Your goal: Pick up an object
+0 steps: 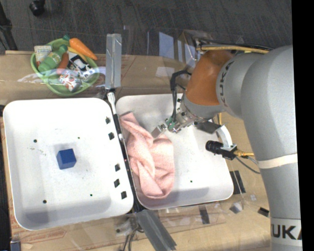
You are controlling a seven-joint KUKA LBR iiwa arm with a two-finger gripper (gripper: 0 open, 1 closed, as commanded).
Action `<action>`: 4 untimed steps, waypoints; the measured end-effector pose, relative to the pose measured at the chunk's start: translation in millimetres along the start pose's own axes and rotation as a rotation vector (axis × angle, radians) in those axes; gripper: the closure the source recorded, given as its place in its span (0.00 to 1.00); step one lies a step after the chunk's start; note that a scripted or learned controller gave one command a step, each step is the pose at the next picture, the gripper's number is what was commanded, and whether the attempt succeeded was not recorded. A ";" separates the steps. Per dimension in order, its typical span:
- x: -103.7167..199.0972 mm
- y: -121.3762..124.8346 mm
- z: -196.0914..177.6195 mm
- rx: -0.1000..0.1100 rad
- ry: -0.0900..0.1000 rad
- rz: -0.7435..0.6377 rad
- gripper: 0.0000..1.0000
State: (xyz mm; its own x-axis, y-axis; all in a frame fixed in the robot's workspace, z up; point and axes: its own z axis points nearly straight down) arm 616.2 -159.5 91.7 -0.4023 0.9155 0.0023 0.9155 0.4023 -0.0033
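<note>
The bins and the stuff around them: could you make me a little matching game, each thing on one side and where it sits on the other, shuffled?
Things:
1. blue cube
2. pink cloth
3. green bowl
4. claw

Places:
A. on the bench above the left bin's top edge, full of small items
B. over the right bin, by the cloth's upper edge
C. in the left bin
D. lying along the left side of the right bin

Pairs: 1-C, 2-D, 3-A, 4-B
</note>
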 end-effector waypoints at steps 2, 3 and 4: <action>46.9 -6.0 -10.3 -0.001 -0.003 -0.011 1.00; 46.5 -6.1 -10.5 -0.001 -0.004 -0.010 0.00; 66.1 -10.7 -0.5 -0.001 -0.003 0.066 0.00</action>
State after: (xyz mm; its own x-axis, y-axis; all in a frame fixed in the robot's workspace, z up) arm 579.8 -103.3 92.4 -0.3413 0.9400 -0.0005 0.9400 0.3413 -0.0024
